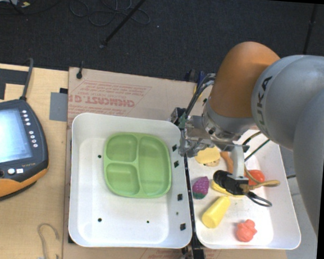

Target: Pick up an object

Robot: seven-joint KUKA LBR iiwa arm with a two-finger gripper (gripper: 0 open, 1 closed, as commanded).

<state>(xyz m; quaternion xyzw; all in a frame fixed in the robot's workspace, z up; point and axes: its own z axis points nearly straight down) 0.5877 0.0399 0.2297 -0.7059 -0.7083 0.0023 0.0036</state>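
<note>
You have small toy foods to choose from: a purple toy grape bunch [201, 186], a yellow plastic cylinder [215, 211], a red-orange lumpy toy fruit [245, 230] and a pale yellow flat piece [208, 156]. All of them lie in the right shallow white bin [281, 221].

At your far left, a grey and orange control pendant with a pale screen [5, 146] rests on the brown desk [12, 226]. A cardboard sheet with red print [114, 96] lies under both bins. Dark floor with black cables [104, 14] runs behind.

The left shallow white bin [84, 209] holds a light green three-compartment plastic tray [136, 164], lying flat. In the right bin, the grapes sit just beside the inner wall. The cylinder is tilted below them, and the lumpy fruit is nearer the front.

The grey arm [282, 103] hangs over that bin's far left corner, by the pale yellow piece. Its wrist hides the jaws, so you cannot tell whether they are open or closed, or whether they hold anything.
</note>
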